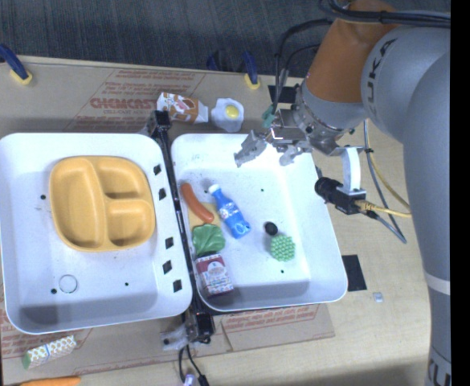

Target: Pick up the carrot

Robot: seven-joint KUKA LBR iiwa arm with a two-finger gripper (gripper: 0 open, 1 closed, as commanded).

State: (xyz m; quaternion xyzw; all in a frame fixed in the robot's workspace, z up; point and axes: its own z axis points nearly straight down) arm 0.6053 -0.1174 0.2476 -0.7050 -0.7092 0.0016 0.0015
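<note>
The carrot (196,202), a short orange stick, lies in the right bin (319,223) close to its left wall, beside a blue bottle (230,211). My gripper (267,152) hovers over the bin's far part, up and to the right of the carrot and apart from it. Its two fingers (247,150) are spread open and nothing sits between them.
A green leafy toy (208,238), a red can (213,273), a green bumpy ball (282,248) and a small black piece (271,229) share the right bin. A yellow divided plate (102,201) fills the left bin (18,240). A packet (178,107) and an egg toy (228,113) lie behind.
</note>
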